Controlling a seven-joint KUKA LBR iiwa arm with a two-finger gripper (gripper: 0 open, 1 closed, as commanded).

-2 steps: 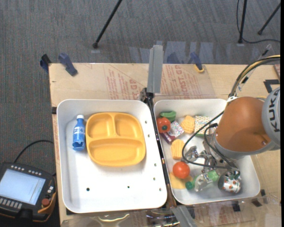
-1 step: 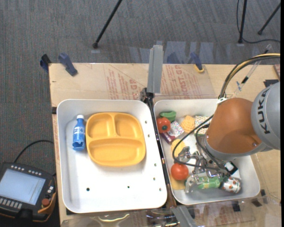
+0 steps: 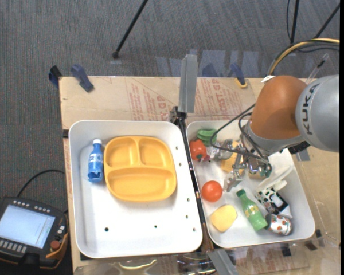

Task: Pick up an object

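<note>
The gripper [image 3: 242, 173] hangs over the right bin [image 3: 303, 202], centre-right of frame, its fingers apart and holding nothing. The red tomato [image 3: 212, 191] lies just below-left of it (the green bottle [image 3: 251, 210], long axis slanting down-right, sits directly below).

Grey carpet [image 3: 57, 27] lies around the counter [image 3: 132, 99]; thin black stand legs [image 3: 132, 22] cross it beyond the counter's far edge.
</note>
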